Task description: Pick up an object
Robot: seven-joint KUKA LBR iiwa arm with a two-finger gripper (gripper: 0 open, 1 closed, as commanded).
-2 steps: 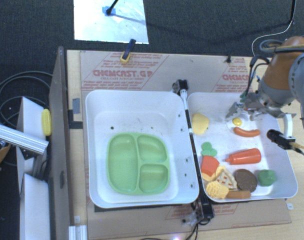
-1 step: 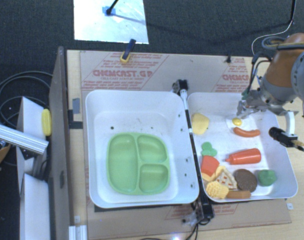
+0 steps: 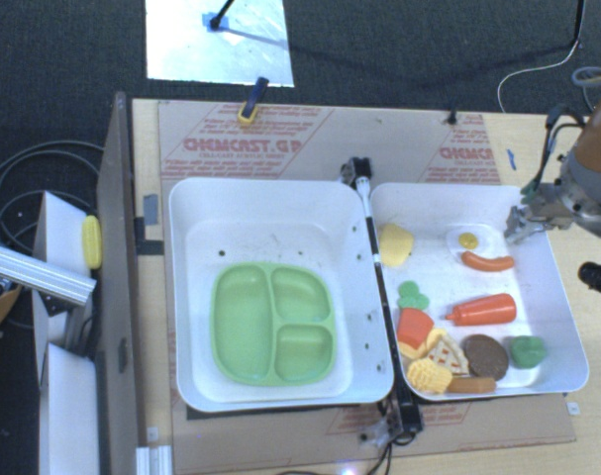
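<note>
Yellow corn cob (image 3: 430,375), knobbly, beside brown round patty (image 3: 485,356).

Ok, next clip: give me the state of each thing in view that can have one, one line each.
claw: over the right bin's far right edge, nothing seen between it and the toys
green tray: lying flat in the left bin, compartments bare
fried egg: flat on the right bin floor
sausage: lying loose beside the egg
orange bottle: on its side
brown patty: flat, near the front pile
</note>
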